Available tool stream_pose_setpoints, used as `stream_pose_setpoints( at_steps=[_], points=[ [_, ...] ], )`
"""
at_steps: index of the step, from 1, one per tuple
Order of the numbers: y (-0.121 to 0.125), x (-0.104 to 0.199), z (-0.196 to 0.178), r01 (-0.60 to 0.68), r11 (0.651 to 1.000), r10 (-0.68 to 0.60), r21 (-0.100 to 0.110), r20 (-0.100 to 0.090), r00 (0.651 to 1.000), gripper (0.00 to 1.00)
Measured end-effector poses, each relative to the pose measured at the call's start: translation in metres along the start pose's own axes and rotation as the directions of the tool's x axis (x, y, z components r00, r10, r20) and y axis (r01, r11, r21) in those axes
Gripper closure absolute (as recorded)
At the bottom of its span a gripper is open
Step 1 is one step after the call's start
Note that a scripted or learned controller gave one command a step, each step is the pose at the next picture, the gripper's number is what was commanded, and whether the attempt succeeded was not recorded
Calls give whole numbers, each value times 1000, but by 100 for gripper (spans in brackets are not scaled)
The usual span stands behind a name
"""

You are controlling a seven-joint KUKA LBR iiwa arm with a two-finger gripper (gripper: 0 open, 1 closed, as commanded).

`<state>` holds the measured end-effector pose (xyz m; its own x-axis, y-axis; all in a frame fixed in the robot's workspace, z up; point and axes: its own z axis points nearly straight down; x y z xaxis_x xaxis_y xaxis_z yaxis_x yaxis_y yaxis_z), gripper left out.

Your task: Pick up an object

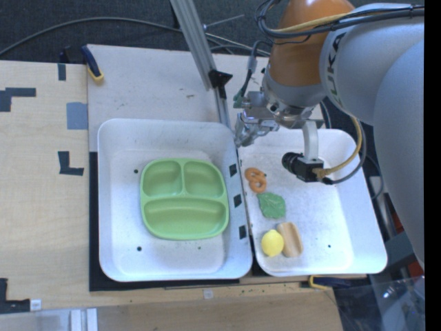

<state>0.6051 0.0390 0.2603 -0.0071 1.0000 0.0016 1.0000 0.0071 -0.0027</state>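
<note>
Camera view: smooth three-compartment green plate [184, 198]

A single fixed camera looks down at a slant from above the tabletop [41, 205], fairly close, taking in both white bins [110, 254] side by side, with the arm [372, 54] entering from the right.

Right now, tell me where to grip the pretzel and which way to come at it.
Come straight down on the pretzel, which lies flat in the right bin. Pinch across its outer loop, probably with the fingers set parallel to the divider, since it lies close to the bin's left wall. The pincer hangs just above it.
</note>
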Motion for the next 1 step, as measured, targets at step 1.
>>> stream_pose_setpoints(
  at_steps=[1],
  points=[
    [-21, 52, 12, 0, 1000, 0, 2, 1, 1000, 100]
  ],
)
